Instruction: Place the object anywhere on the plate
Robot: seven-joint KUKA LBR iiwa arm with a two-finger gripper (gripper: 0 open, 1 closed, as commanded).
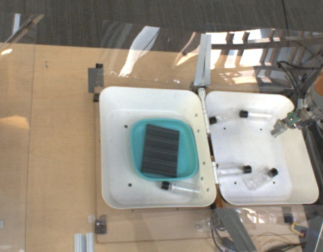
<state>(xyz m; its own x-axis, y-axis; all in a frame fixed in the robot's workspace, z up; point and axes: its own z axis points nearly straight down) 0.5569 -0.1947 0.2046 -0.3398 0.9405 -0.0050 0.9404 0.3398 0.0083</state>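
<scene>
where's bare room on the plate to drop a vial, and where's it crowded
The teal plate is mostly covered by the dark ridged block; only a bare rim rings it, widest at the right. A vial crowds its lower right edge.

Light wooden bench (45,140) under glare-streaked clear sheeting (145,41), dark ribbed floor (124,4) beyond its far edge.

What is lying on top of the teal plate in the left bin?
A dark ribbed block lies on the teal plate in the left bin. The plate surface beneath it is covered.
</scene>
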